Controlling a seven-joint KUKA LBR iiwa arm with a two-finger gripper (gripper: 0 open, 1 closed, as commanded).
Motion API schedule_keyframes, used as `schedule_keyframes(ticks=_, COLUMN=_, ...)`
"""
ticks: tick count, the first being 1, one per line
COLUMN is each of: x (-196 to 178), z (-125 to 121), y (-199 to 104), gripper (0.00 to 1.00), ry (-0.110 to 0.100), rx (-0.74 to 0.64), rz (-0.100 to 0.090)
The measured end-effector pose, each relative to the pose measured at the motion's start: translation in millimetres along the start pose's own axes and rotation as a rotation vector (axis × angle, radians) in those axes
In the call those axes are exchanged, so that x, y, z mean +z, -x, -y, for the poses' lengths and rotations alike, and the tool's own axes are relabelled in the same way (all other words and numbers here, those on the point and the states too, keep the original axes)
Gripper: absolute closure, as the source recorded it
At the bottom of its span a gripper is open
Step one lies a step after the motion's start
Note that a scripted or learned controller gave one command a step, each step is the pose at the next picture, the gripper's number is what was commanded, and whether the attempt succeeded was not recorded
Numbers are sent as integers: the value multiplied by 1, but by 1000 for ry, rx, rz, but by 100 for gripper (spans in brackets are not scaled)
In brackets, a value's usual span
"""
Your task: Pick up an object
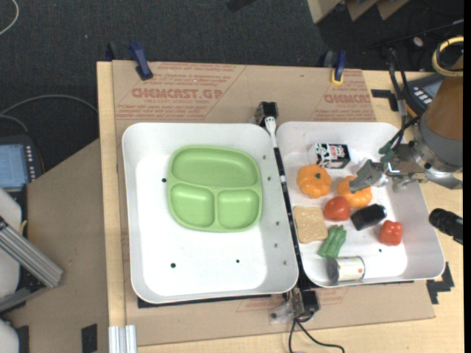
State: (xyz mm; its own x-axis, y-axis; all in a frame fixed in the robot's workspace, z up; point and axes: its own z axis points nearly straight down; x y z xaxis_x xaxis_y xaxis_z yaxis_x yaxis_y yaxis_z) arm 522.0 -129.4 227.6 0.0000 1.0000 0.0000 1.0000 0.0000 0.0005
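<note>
1. Risk: the right bin [412, 134] is crowded. Orange pumpkin-like toy [314, 180], second orange piece [356, 194], red tomato-like toy [337, 208], black block [368, 216], red pepper-like toy [391, 232], toast slice [310, 223], green vegetable [333, 241], silver can [347, 268] and small black-and-white carton [332, 154] sit close, several touching. A descent could nudge neighbours or clamp two at once.
2. Risk: rounded toys will likely roll or squirt out if caught off-centre; judgement only.
3. Risk: the second orange piece is partly under the pincer, with tomato and black block just beside it, so a shove may push them into each other.
4. Pincer [370, 173]: grey, low over the right bin's middle, above or at the upper edge of the second orange piece. Contact unclear from this slant.
5. Pincer opening: cannot tell whether open or closed; the view is too small and blurred there. Nothing visibly gripped.
6. Task thing: no object lifted; all candidates lie in the right bin. Left bin [140, 197] carries a green divided plate [215, 187], well apart from the arm.
7. Both bins rest on the worktop [118, 109].
</note>
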Motion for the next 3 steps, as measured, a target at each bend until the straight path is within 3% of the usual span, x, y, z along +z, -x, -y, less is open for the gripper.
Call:
schedule_keyframes(ticks=1, x=133, z=48, y=-12, gripper=0, ry=-17, rx=2, rz=-5)
schedule_keyframes(ticks=2, x=142, z=-25, y=-16, gripper=0, ry=3, rx=-3, rz=1)
schedule_keyframes(ticks=3, x=129, z=-24, y=-16, gripper=100, ry=9, rx=0, rz=0)
